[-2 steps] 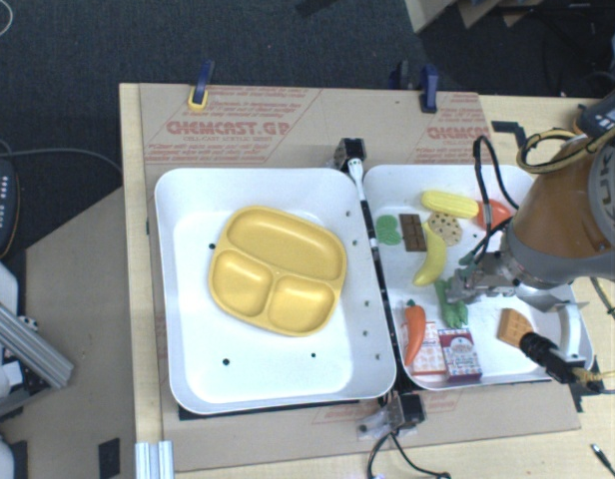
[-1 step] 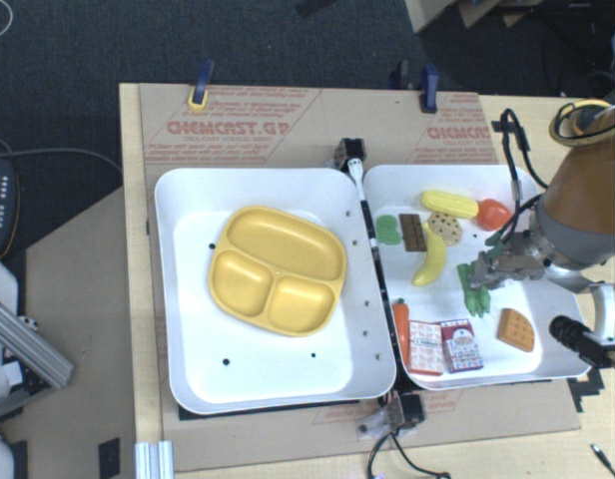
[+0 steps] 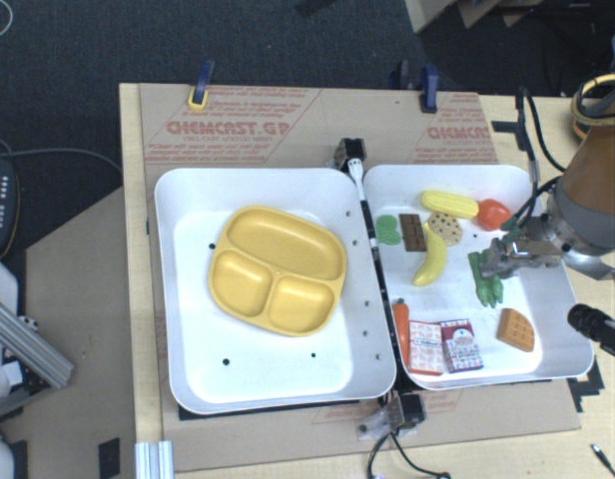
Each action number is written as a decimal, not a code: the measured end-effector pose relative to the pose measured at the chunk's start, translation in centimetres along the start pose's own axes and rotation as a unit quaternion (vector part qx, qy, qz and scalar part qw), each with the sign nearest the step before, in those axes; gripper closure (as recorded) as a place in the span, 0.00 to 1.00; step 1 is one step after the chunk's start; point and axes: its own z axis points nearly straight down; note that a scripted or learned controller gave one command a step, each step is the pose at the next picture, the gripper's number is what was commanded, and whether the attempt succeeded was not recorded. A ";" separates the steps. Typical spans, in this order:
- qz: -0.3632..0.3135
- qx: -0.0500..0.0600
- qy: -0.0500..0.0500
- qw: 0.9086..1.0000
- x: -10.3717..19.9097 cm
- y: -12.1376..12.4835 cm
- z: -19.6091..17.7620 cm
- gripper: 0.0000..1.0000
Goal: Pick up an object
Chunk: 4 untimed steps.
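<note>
My gripper (image 3: 500, 255) hangs over the right side of the right bin (image 3: 547, 367), reaching in from the right. Directly below and touching its tip lies a green toy vegetable (image 3: 486, 285); I cannot make out whether it is gripped. Around it lie a banana (image 3: 432, 259), a yellow corn cob (image 3: 449, 204), a red tomato (image 3: 494, 213), a cookie (image 3: 445, 228), a brown chocolate bar (image 3: 413, 232), a green round piece (image 3: 387, 230), an orange waffle piece (image 3: 515, 329), a carrot (image 3: 401, 327) and two small printed packets (image 3: 443, 347).
The left bin (image 3: 188, 347) holds a yellow divided plate (image 3: 278, 269). A black divider (image 3: 372, 257) runs between the bins. Clamps (image 3: 199, 86) sit on the board's far edge. The grey arm (image 3: 592, 218) covers the right bin's right rim.
</note>
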 end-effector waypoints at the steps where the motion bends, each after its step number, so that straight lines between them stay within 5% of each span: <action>1: 0.000 0.001 0.000 1.000 0.0 0.1 -1.4 1.00; 4: -0.001 0.000 0.001 1.000 8.3 12.2 -1.8 1.00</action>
